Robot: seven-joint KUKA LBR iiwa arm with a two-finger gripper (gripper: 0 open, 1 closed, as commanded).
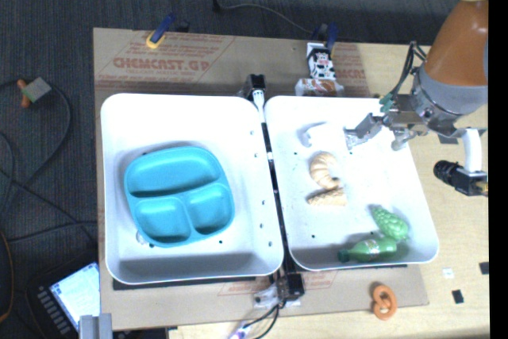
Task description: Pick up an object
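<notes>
My gripper hangs over the back of the right bin, open, with nothing between its fingers. A tan croissant-shaped piece lies left of it and nearer the front, and a second tan piece lies just below that one. A leafy green item and a green bottle-like item rest by the bin's front right corner. A small pale object sits left of the gripper.
The left bin holds a blue divided plate. An orange ring lies on the bench in front of the right bin. Clamps and a small figure stand along the back edge.
</notes>
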